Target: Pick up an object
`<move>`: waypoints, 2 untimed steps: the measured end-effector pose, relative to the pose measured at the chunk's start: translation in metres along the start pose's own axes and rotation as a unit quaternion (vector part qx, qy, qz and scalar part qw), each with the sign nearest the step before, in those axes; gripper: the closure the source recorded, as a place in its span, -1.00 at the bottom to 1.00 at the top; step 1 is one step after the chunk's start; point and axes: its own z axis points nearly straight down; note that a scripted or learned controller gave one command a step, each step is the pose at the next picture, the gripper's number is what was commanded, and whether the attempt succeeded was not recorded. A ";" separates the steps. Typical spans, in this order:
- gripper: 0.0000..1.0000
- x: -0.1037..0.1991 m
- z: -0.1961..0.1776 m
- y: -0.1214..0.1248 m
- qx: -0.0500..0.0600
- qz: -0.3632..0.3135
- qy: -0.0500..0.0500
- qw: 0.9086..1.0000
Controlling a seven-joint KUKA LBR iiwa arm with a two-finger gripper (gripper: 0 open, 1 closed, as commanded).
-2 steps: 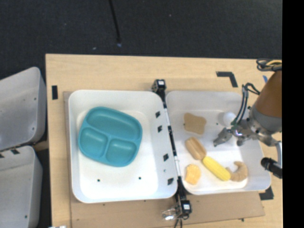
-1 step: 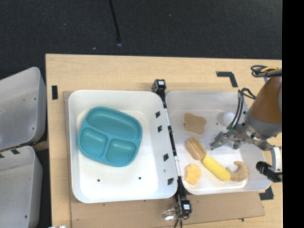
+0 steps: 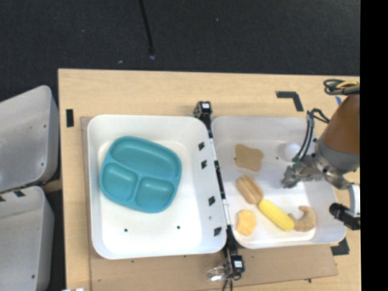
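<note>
The tool [image 3: 292, 179] is hovering low in the right bin [image 3: 267, 129], its grip state impossible to tell. The corn [image 3: 276, 215] is lying just below and left of it, apart, between a hot dog [image 3: 249, 189] and a croissant [image 3: 305, 219]. It is showing as a yellow cob, its long axis running upper-left to lower-right.
</note>
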 end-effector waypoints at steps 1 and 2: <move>1.00 0.008 -0.059 0.001 -0.001 -0.006 0.000 1.000; 1.00 0.009 -0.117 -0.007 -0.001 -0.007 0.000 1.000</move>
